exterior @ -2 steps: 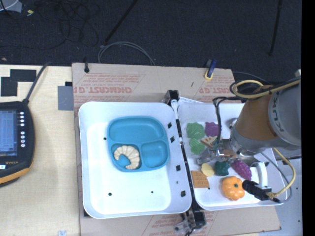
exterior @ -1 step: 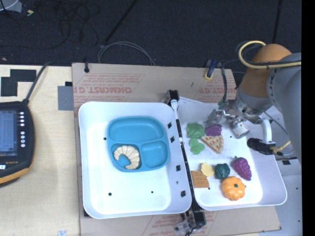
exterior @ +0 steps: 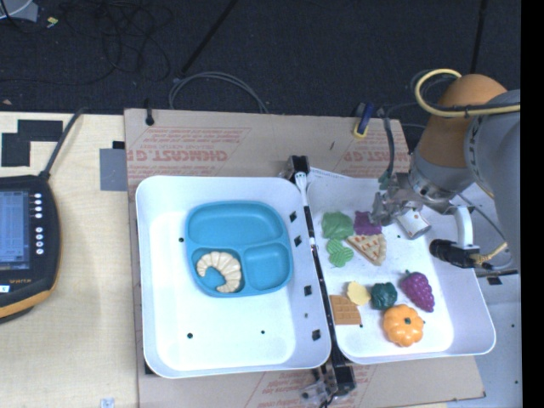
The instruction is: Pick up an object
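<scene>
Where cardboard (exterior: 212,147) shows behind both bins, reversed red print reads "CHEMCRAZT"

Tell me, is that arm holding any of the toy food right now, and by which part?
It cannot be told. The gripper is down at the purple piece in the right bin, but the view is too small to show a hold.

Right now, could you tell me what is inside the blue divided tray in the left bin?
A croissant lies in the blue tray's lower-left compartment. The other compartments show bare blue plastic. Whatever lies beneath the croissant is covered.
</scene>
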Motion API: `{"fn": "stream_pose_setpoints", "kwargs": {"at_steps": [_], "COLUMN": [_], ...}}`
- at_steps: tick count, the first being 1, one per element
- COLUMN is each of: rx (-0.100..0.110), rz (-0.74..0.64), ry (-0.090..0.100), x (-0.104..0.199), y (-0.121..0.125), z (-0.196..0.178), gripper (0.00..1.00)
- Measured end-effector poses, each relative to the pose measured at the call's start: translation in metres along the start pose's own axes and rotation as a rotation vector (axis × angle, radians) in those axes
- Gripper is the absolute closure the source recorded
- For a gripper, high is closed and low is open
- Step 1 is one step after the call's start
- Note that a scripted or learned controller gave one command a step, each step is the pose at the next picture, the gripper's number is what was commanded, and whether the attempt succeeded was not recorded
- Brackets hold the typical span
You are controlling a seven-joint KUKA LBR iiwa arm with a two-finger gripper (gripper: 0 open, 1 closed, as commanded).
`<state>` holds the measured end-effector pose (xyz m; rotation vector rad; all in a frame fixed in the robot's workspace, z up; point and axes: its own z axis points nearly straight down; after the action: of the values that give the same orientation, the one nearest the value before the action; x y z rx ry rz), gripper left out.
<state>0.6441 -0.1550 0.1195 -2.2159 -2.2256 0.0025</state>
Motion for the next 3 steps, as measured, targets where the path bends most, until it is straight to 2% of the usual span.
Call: {"fn": "stream_pose_setpoints", "kwargs": {"at_steps": [1, 3], "rx": [0.001, 0.007], "rz": [-0.001, 0.007], "ry": [0.0, 0.004], "x": [0.0, 0.002], "y": [0.0, -0.134], "z": [0.001, 0.021], "gripper": [0.0, 0.0]}}
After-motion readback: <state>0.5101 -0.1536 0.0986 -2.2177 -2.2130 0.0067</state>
